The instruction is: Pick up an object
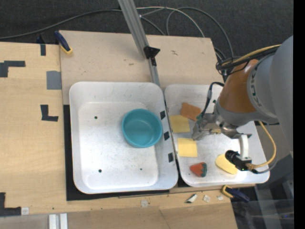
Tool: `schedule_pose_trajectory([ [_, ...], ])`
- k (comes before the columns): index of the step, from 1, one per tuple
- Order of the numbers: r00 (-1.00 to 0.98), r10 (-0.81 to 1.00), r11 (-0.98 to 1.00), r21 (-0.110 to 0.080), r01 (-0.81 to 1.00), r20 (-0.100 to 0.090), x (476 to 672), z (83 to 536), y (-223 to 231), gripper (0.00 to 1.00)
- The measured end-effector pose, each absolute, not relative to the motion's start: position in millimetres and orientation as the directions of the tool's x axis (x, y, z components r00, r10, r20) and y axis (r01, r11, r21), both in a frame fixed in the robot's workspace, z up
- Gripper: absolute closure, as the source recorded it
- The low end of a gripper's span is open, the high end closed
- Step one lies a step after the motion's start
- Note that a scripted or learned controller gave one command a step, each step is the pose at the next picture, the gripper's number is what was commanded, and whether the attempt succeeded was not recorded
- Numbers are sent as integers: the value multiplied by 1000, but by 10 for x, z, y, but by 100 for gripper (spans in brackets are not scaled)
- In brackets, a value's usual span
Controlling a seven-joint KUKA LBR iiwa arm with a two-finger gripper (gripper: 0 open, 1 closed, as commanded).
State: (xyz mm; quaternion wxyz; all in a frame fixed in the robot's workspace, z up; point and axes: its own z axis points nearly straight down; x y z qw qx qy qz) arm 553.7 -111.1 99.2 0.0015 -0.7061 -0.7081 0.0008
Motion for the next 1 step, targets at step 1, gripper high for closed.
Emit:
schedule_pose_trajectory([
  [1, -3, 1000, 3, 2, 1000, 0, 5562, 1430, -1043, 100],
])
